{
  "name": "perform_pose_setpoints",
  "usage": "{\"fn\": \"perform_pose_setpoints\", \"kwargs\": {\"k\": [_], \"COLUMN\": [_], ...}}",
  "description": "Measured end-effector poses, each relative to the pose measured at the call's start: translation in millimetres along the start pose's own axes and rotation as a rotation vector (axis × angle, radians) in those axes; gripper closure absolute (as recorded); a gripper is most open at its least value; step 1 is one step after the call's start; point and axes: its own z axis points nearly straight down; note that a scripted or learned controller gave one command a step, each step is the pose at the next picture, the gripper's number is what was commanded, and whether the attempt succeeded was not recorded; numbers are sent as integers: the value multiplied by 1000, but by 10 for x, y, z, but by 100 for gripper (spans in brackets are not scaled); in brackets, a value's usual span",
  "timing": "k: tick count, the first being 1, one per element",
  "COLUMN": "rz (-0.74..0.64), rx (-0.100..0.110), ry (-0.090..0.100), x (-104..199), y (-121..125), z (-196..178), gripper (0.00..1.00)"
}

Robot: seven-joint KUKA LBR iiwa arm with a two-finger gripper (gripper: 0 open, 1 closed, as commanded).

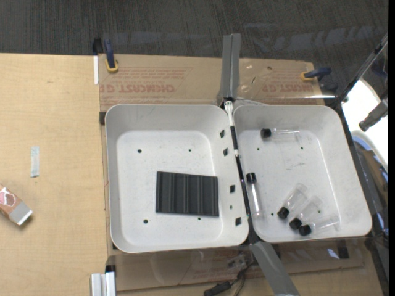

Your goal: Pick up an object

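Observation:
The right bin holds several clear vials with black caps. One vial lies near its back, cap to the left. Another vial lies along the bin's left wall, cap pointing away from me. Three more vials are bunched together at the front right, caps toward the front. In the left bin a black ribbed rectangular pad lies flat near the middle. A grey piece of the arm pokes in at the right edge, above and outside the right bin's far right corner.
Both bins sit on brown cardboard held by clamps at the back left and back right. A grey post stands behind the seam between the bins. On the wooden table to the left lie a small packet and a grey strip.

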Motion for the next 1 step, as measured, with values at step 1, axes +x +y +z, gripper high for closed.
{"fn": "perform_pose_setpoints", "kwargs": {"k": [1], "rz": [0], "rx": [-1], "ry": [-2], "x": [-9], "y": [9], "z": [-85], "gripper": [100]}}
